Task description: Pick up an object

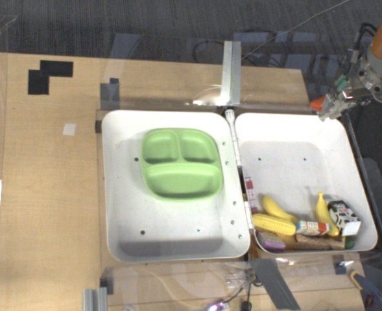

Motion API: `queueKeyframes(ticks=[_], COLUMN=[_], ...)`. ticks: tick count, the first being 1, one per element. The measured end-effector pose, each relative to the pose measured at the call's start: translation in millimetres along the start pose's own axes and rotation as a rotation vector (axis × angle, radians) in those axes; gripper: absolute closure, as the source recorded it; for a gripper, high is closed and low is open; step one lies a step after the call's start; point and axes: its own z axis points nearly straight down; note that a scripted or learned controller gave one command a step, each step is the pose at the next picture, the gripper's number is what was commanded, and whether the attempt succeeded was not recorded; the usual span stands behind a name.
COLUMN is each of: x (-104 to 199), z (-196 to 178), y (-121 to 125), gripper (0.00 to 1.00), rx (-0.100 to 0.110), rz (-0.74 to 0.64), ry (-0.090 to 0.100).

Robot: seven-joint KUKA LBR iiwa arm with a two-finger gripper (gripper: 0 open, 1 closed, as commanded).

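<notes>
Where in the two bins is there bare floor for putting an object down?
Right bin: the whole back half is bare, from the back wall to the bananas. Its front edge is crowded with the corn cob and small packages. Left bin: a bare strip in front of the green divided plate.

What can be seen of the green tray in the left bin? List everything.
The green tray is a pale green, plastic-looking divided plate with rounded corners: two small compartments along its far side and one wide compartment along its near side, all holding nothing. It lies flat, right way up, slightly skewed, on the floor of the left bin, toward the far right of that bin. It touches only the bin floor.
</notes>
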Motion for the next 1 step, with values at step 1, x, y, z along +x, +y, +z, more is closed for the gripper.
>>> queueKeyframes(ticks=[1], x=[42.8], z=[10.1], y=[-62.6], gripper=[1.00], rx=[0.004], rz=[-0.040], ry=[0.003])
